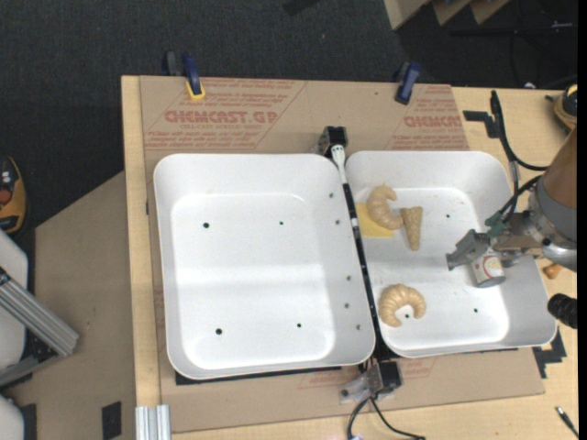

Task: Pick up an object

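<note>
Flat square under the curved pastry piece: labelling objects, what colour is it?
Pale yellow flat square, seen in the camera view.

A dark grey carpeted floor [110,26] fills the upper and left parts of the frame. A light wooden counter [147,337] sits on it, topped by a brown cardboard sheet [275,113] held by two blue clamps [192,71] along its upper edge

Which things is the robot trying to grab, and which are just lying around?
For the job:
gripper
upper croissant
lower croissant
cone
yellow piece
right bin

Just lying about:
left bin
blue clamps
cables
</note>
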Available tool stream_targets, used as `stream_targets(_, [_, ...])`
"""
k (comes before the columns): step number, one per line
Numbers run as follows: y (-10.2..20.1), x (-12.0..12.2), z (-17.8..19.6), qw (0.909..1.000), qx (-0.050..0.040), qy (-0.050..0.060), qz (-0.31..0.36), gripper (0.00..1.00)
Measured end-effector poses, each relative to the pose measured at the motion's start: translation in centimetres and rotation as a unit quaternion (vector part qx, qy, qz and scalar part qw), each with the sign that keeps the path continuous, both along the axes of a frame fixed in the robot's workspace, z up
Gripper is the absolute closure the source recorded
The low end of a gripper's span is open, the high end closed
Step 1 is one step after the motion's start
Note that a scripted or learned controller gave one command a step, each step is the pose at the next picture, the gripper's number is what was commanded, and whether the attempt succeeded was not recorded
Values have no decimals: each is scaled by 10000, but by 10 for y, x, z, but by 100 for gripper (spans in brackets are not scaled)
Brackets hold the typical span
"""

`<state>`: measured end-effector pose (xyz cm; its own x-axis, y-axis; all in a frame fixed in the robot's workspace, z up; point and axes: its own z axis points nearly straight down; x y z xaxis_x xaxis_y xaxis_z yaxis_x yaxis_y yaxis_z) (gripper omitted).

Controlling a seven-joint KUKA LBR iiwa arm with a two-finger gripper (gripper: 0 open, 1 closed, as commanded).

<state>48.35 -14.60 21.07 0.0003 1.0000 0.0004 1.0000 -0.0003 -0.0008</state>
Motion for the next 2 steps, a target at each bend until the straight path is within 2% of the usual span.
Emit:
stream_targets(1, [55, 48, -107, 10000, 24, 39, 34, 0])
stream_targets(2, [83, 143, -20, 10000, -11, -84, 37, 0])
